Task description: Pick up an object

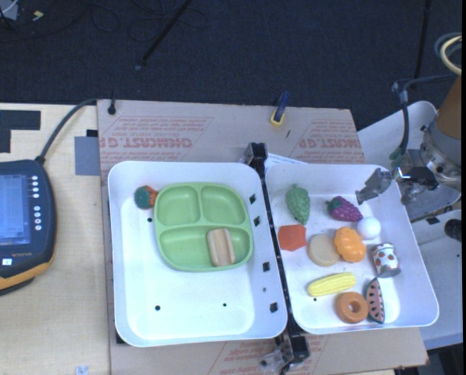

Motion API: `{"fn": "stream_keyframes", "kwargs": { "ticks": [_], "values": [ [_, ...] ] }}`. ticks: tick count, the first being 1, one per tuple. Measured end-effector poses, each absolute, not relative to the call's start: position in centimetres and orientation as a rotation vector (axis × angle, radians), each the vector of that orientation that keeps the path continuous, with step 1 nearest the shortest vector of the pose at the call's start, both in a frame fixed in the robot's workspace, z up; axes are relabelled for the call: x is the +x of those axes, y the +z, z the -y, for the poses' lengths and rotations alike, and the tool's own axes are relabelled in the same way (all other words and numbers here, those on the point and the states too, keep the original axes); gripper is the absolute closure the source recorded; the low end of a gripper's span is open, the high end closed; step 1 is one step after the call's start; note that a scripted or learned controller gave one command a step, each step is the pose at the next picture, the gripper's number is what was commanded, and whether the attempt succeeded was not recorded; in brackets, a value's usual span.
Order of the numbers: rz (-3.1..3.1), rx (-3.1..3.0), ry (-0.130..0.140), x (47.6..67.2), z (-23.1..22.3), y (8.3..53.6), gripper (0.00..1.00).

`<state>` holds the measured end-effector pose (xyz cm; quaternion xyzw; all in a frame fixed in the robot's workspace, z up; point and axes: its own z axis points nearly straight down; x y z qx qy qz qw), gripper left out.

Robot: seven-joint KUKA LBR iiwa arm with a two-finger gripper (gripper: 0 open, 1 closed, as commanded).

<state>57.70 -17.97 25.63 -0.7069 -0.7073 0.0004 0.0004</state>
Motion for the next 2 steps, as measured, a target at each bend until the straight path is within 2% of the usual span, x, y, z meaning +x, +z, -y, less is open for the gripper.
{"fn": "stream_keyframes", "kwargs": {
  "ticks": [1, 2],
  "values": [
    [2.217, -2.214, 0.007, 58.0, 18.0, 19.3, 0.0],
    [2.218, -2.215, 0.006, 57.5, 18.2, 14.7, 0.0]
  ]
}}
